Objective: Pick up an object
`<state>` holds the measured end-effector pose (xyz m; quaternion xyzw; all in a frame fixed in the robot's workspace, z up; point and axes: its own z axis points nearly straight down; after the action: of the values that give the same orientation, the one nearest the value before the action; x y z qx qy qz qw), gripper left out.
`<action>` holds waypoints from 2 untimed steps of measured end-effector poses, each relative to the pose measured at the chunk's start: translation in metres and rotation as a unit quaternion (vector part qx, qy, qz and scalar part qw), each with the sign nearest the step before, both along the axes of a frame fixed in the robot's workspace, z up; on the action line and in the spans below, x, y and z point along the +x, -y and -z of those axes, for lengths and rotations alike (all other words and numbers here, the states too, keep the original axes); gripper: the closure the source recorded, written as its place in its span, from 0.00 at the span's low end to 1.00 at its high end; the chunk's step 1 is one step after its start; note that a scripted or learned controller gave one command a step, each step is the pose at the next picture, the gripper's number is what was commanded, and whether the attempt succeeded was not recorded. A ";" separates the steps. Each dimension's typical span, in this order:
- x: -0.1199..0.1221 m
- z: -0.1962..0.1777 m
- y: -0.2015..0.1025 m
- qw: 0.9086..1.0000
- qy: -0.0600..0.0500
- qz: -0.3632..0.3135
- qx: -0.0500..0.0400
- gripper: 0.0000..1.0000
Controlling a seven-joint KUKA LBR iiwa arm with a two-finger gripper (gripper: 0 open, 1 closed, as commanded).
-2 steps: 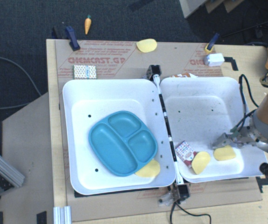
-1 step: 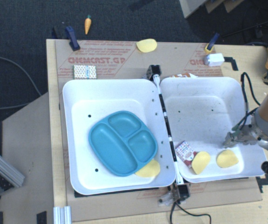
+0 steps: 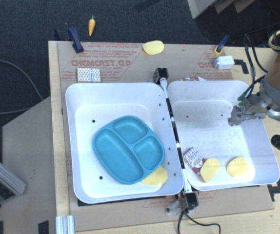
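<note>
— Where do the pickable things lie?

— In the right bin [image 3: 257, 145], along its near edge: a yellow piece [image 3: 210, 169] just beside a small red-and-white packet [image 3: 192, 157], and a second yellow piece [image 3: 237, 166] a little to its right, apart from the first.

— And the left bin [image 3: 81, 130]?

— It carries a blue divided plate [image 3: 128, 149], lying flat, with another yellow piece [image 3: 154, 176] tucked at the plate's near corner, touching or partly under its rim.

— The hand?

— The hand [image 3: 237, 115] sits over the right bin's far right part, well apart from the two yellow pieces and the packet. Nothing shows between its fingers. Whether they stand apart or together cannot be told; the metal there is too small and blurred.

— Anything outside the bins?

— On the desk [image 3: 110, 62], behind the bins, a yellow lump [image 3: 153, 47], a patterned sachet [image 3: 89, 74], a blue clamp [image 3: 75, 39] and, to the right, a small white block [image 3: 224, 62]. A little orange carrot [image 3: 91, 26] lies on the dark floor beyond.
</note>
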<state>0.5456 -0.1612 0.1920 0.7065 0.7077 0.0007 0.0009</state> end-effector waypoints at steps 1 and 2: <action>-0.001 0.000 0.000 1.000 -0.001 0.000 0.000 0.00; 0.024 0.107 -0.031 1.000 -0.001 0.000 0.000 0.00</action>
<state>0.5699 -0.1300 0.0845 0.7069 0.7073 0.0002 0.0000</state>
